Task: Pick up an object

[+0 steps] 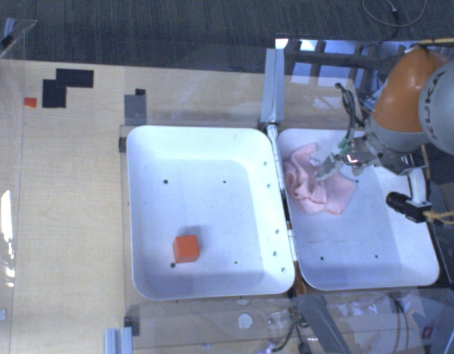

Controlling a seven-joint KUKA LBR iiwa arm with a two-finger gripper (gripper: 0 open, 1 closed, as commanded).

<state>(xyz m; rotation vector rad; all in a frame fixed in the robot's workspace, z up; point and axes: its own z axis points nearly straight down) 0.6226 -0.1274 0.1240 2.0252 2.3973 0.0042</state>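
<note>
The arm reached in from the right over the right bin (374, 268), its gripper (332, 167) low above the pink cloth (314, 185) that lay crumpled against that bin's left wall, in its upper half. The jaws appeared to be at the cloth's upper right edge, but whether they were spread, pressed together or pinching a fold could not be told; the tips were small and blurred against the fabric. No part of the cloth was clearly between them, so it could not be counted as held.

The cloth spread down and to the left from the jaws, its long axis running roughly from the bin's top toward its middle, so most of its bulk lay on the far side from the arm. A grasp would probably need the jaws to come a little further left and down into the heap.

The other candidate, an orange block (186, 248), sat in the left bin (146, 198) near its lower left, well apart from the gripper. The cloth was far the nearer thing.
</note>
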